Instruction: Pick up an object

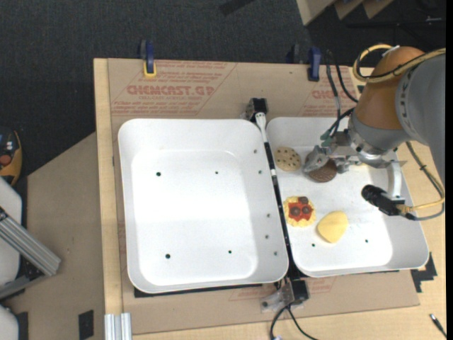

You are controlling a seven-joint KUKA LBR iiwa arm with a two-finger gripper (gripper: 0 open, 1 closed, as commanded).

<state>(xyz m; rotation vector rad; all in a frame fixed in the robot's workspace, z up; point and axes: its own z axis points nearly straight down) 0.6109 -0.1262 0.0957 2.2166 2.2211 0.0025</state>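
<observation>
Broadly, a cardboard-topped bench (pixel 212 83) printed with red lettering carries two white bins side by side. The left bin (pixel 141 190) takes up more of the view, its floor marked with small dark dots. The right bin (pixel 396 253) holds every loose item. The arm (pixel 403 98), grey with an orange band, comes in from the right and bends down over the upper part of the right bin, with cables looping round it. Its gripper (pixel 322 160) sits low over a dark brown round disc (pixel 323 173), which lies in the upper middle of that bin; the metal of the gripper overlaps the disc's top edge, and how wide it stands cannot be told, nor whether it touches the disc. A yellow lump (pixel 332 227) lies near the bin's front. A yellow piece with a red pattern (pixel 299 210) lies just left of it, near the dividing wall. A speckled tan cookie (pixel 287 159) lies left of the disc, apart from it.
</observation>
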